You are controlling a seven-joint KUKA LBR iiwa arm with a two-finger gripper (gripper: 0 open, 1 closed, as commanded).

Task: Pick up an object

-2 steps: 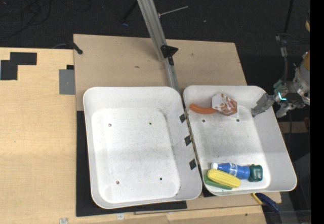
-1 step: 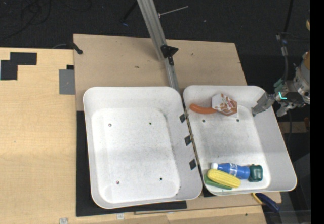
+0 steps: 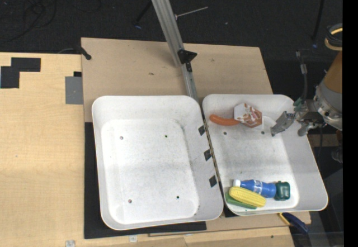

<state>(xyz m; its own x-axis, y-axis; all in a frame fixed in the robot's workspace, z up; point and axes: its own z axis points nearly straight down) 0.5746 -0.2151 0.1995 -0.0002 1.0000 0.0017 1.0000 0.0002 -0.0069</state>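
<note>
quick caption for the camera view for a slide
Pincer poised over the right bin, near an orange carrot, with toy corn and a blue bottle below.

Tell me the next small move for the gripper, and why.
Probably slide the gripper leftward over the right bin toward the white and red packet and the orange sausage. It sits at the bin's right rim with nothing between its fingers, and those are the nearest items.

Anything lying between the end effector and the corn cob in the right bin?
No. In the camera view, only bare white bin floor separates the end effector from the corn cob.
</note>
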